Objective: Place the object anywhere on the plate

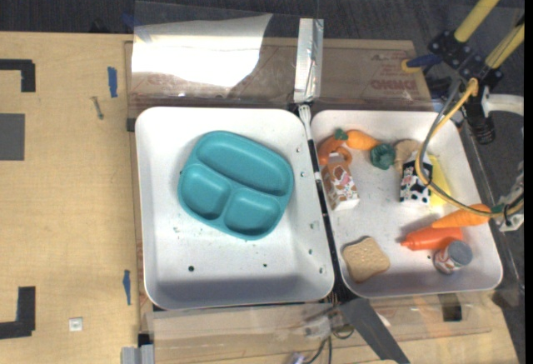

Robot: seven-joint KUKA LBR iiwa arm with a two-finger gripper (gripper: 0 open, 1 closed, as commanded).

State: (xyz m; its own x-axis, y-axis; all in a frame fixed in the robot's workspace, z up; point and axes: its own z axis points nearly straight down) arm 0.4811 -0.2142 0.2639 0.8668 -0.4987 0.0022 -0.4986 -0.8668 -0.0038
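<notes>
A teal plate (236, 183) with three compartments lies tilted in the middle of the left white bin (166, 271); nothing rests on it. The right white bin (479, 275) holds several toy foods. Among them are a small printed carton (340, 185), a slice of toast (366, 258), an orange carrot (431, 238), a little can (455, 256), a cow-patterned box (413, 184), a green piece (382, 156) and an orange fruit (361, 138).
A yellow-and-black cable (441, 117) arcs over the right bin's far right side. Yellow rods with black clamps (466, 46) stand at the upper right. A clear plastic sheet (200, 62) lies behind the left bin. Wooden bench surface spreads to the left.
</notes>
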